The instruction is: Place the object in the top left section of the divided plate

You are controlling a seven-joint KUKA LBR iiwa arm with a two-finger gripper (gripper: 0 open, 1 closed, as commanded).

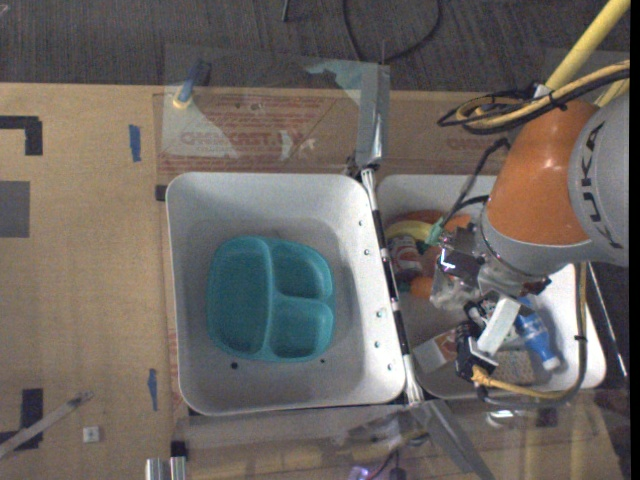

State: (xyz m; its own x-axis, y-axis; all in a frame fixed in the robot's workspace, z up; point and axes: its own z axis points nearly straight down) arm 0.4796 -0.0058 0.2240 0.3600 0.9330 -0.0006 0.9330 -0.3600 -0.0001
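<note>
A teal divided plate (268,296) with three sections lies in the left white bin (190,218), and nothing rests on it. My gripper (455,290) hangs low over the right bin (592,363), among the objects piled at that bin's left side. The orange-banded wrist covers much of that bin. Just left of the gripper sit a small orange thing (423,288), a yellow-green item (410,231) and a red-and-white item (405,258). I see nothing clearly between the fingers.
A blue-and-white bottle (537,338) and a grey flat piece (436,353) lie in the right bin's near part. The wall between the bins (385,278) separates gripper and plate. Clear taped sheeting (270,118) lies behind the left bin.
</note>
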